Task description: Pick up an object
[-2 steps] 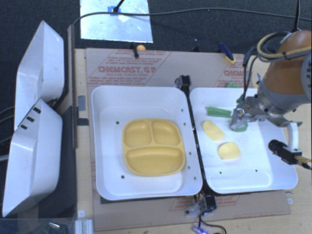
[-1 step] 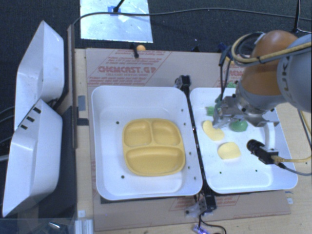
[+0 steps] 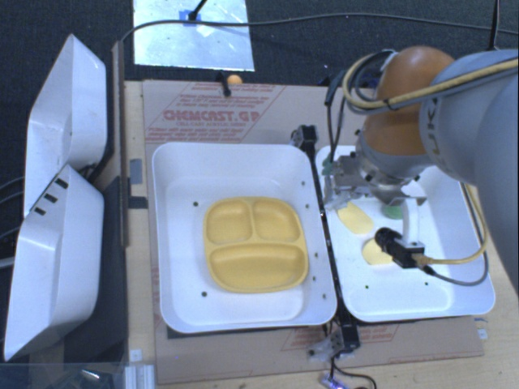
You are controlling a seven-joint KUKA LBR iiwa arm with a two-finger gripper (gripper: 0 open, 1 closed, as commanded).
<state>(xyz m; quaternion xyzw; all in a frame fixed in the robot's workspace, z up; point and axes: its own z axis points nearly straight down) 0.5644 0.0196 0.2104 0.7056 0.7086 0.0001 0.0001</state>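
Right, the pincer [image 3: 350, 194] hangs over the right bin's [image 3: 422, 298] left wall beside a yellow piece [image 3: 355, 218]; its spread cannot be told. Left bin [image 3: 174, 217] holds a yellow tray [image 3: 255, 244].

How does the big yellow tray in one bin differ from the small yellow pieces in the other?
The yellow tray is large, with three compartments, and lies alone in the left bin. The small yellow pieces are flat, plain and paler, lying in the right bin under the arm. Both are yellow.
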